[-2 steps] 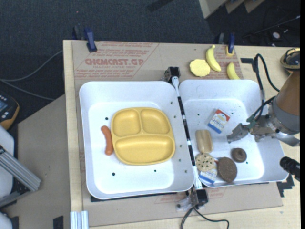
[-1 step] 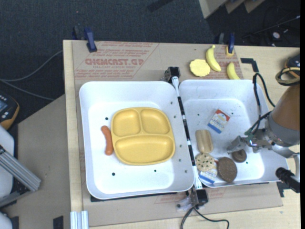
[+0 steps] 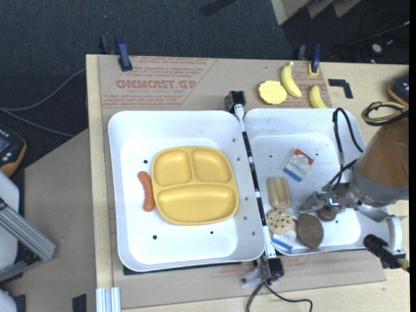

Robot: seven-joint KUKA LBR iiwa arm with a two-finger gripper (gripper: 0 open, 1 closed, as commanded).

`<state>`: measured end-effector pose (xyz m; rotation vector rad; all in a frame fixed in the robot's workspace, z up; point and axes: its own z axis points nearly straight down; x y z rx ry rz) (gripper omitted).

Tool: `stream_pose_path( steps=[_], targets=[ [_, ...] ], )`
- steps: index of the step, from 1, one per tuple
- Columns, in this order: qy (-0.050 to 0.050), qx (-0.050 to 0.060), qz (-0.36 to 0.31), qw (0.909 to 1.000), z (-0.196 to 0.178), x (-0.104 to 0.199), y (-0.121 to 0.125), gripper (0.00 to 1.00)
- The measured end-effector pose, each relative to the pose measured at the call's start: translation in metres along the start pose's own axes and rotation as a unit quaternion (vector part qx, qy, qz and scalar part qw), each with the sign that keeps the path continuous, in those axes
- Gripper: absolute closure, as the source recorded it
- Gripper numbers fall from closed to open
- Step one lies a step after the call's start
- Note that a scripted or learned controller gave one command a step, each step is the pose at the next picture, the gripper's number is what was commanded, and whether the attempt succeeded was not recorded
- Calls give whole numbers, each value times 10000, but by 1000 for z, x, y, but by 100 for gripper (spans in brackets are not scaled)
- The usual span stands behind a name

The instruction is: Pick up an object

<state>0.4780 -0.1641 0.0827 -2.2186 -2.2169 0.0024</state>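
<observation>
Left bin [image 3: 123,174] holding yellow divided plate [image 3: 194,184] with sausage [image 3: 147,190] at 9 o'clock, right bin [image 3: 273,125] with cookies [image 3: 281,221], gripper [image 3: 318,203] finger spacing unclear, bananas [image 3: 292,80] on bench [image 3: 156,83] at 12 o'clock.

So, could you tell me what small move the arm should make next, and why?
Probably a short descent toward the brown round piece. The gripper sits just above and right of it in the right bin, holding nothing visible, while the tan bread piece lies farther left.
</observation>
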Motion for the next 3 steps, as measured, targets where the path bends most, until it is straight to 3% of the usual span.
stream_pose_path(
  steps=[1,2,3],
  targets=[
    [-12,-27,1,10000,-12,0,1,100],
    [-34,-51,-32,10000,-2,63,44,100],
    [-7,-89,-51,9999,-108,124,67,100]
  ],
)
